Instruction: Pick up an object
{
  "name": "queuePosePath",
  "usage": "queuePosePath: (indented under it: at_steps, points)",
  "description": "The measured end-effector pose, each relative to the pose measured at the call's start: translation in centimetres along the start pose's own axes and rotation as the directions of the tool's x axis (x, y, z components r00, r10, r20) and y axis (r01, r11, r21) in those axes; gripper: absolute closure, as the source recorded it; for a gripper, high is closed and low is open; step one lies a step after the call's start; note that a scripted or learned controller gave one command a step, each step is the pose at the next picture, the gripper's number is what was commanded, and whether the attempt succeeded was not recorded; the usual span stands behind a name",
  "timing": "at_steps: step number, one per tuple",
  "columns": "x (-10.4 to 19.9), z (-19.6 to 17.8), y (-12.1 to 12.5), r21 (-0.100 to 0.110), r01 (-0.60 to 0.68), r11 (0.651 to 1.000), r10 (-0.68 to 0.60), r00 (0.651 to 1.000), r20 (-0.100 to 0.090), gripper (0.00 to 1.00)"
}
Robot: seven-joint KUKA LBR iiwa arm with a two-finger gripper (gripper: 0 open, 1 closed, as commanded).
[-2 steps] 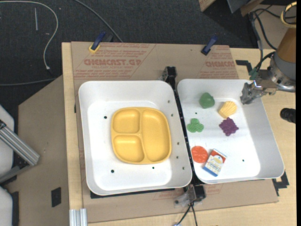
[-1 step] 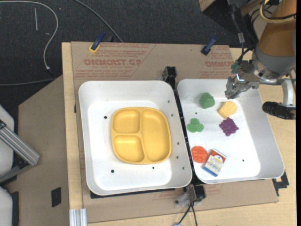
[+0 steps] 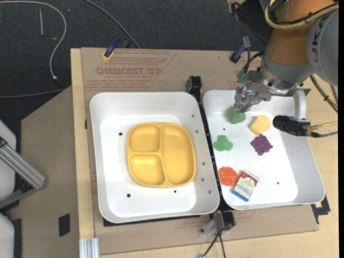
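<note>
My gripper [image 3: 241,105] hangs over the far left part of the right bin [image 3: 301,192], its tips right at a round green object [image 3: 235,116]. Whether the green object sits between the tips I cannot make out. Near it lie a yellow shell-shaped piece [image 3: 259,124], a purple grape cluster [image 3: 261,144], a green leafy piece [image 3: 222,143], a red-orange round piece [image 3: 228,175] and a small white and blue carton [image 3: 246,185].
The left bin [image 3: 107,112] holds a yellow divided plate [image 3: 161,155]. A black clamp [image 3: 193,84] sits at the far edge between the bins. A black cable fitting [image 3: 290,124] juts over the right bin's right side.
</note>
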State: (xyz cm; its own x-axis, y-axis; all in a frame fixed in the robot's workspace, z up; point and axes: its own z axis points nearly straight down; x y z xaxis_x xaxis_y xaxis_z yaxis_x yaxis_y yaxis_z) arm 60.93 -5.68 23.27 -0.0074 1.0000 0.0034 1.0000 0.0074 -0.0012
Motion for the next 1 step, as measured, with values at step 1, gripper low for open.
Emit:
queuePosePath:
  at_steps: [1]
  points:
    - [5.35, -0.58, 1.48, -0.004, 0.000, 1.000, 0.000, 1.000, 0.001, 1.00]
